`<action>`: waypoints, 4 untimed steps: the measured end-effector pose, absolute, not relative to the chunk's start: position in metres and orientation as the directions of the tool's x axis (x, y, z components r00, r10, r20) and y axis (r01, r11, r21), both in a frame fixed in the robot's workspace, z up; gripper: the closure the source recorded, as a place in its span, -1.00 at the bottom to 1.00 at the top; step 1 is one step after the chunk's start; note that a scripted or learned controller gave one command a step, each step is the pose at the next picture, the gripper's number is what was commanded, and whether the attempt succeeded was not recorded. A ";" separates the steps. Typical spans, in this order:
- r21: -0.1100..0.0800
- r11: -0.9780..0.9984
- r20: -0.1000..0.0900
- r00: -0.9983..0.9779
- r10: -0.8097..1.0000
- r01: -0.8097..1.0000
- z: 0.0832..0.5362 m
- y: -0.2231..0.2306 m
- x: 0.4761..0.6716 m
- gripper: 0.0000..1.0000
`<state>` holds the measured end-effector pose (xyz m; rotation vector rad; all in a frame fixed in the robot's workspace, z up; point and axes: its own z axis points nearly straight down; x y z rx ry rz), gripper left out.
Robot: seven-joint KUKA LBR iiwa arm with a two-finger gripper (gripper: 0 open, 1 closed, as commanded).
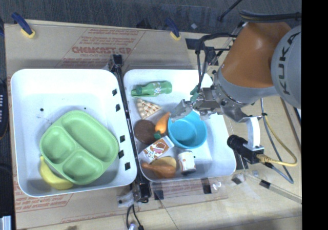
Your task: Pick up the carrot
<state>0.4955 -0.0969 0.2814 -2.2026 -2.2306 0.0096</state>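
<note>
Carrot, orange and slim with a green tip at its lower end, lies tilted in the right bin, between a brown round item and a blue bowl, touching the bowl's left rim. Its upper end sits just beside the tool, which hangs over the bowl's upper left edge; whether the tool is spread or pressed together cannot be told. A yellow object in the left bin is mostly hidden under a green divided plate.
</note>
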 end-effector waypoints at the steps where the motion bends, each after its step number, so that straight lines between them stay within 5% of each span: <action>1: -0.016 0.128 0.000 -0.128 0.992 0.992 0.188 -0.012 0.520 -1.00; 2: -0.010 0.308 0.001 -0.308 0.951 0.951 0.162 -0.124 0.490 -1.00; 3: 0.002 0.372 -0.004 -0.372 0.928 0.928 0.096 -0.120 0.585 -1.00; 4: -0.002 0.381 -0.005 -0.381 0.925 0.925 0.107 -0.120 0.586 1.00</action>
